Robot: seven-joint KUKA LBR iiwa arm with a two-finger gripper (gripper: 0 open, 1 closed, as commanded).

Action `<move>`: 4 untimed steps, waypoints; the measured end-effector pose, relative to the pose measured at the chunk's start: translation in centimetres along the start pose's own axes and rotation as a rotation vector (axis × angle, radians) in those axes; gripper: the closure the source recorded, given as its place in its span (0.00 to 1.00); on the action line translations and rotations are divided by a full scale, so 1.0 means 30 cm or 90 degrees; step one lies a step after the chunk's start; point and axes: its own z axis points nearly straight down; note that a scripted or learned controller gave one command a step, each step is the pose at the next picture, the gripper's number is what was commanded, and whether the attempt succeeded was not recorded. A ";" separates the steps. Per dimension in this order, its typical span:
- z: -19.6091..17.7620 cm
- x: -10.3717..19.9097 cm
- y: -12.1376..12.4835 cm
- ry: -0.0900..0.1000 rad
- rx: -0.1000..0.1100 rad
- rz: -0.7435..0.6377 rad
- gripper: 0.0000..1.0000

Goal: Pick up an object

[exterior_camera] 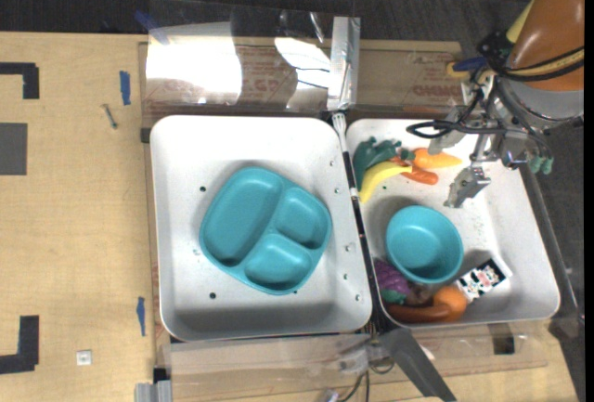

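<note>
One gripper [467, 185] is seen over the far part of the right bin [538, 233], hanging from the wrist at the view's upper right. Its fingers appear drawn close together with nothing seen between them, though the tips are small and the gap cannot be judged finely.

Nearest to the tip, just to its left, an orange carrot-like piece [429, 161] lies with its long axis running roughly left to right across the bin; beside that, further left, a yellow banana [379, 178] curves against a dark green toy [373, 149] by the bin's left wall. Below and slightly left of the tip, near but apart from it, a teal bowl [423, 244] stands upright.

Further toward the near wall, an orange fruit [449, 300], a purple item [392, 279] and a small black-and-white box [483, 278] are crowded round the bowl. A teal divided plate [264, 228] rests in the left bin [176, 205], well apart.

It is judged that a short shift leftward would be needed, with the fingers closing across the carrot's narrow width.
</note>
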 end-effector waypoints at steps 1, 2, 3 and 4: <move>0.247 -0.114 -0.068 0.005 -0.001 -0.047 0.00; 0.524 -0.207 -0.095 -0.014 0.002 -0.026 0.00; 0.589 -0.269 -0.133 -0.002 0.000 -0.027 0.00; 0.536 -0.284 -0.128 -0.012 0.002 -0.028 1.00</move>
